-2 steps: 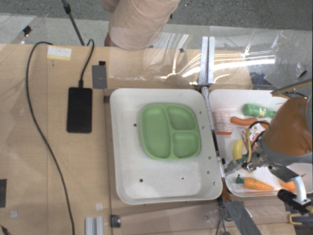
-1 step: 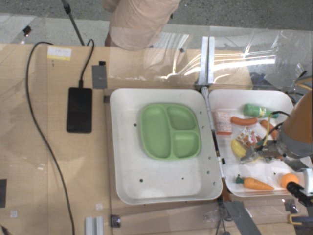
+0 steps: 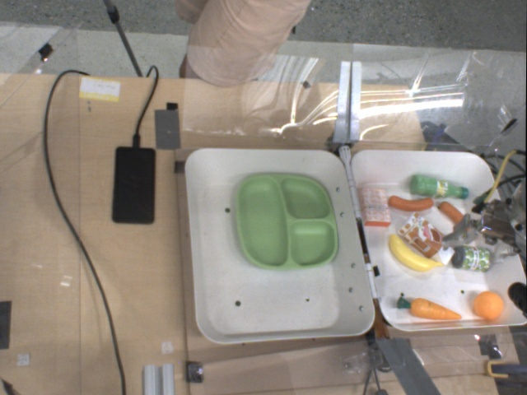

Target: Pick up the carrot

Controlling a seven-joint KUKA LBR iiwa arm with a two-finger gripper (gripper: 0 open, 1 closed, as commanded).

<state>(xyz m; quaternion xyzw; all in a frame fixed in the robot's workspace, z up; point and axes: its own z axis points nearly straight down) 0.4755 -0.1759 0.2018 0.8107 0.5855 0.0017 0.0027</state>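
Nearby: carrot (image 3: 433, 309) | orange (image 3: 488, 305) beside (banana (image 3: 412, 255) above)

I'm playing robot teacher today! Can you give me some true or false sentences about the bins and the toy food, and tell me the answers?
1. The carrot lies in the right bin. True.
2. The green divided plate sits in the left bin. True.
3. The carrot rests on the green plate. False: it lies near the right bin's front edge.
4. The orange lies beside the carrot. True.
5. The banana is in the left bin. False: it is in the right bin.
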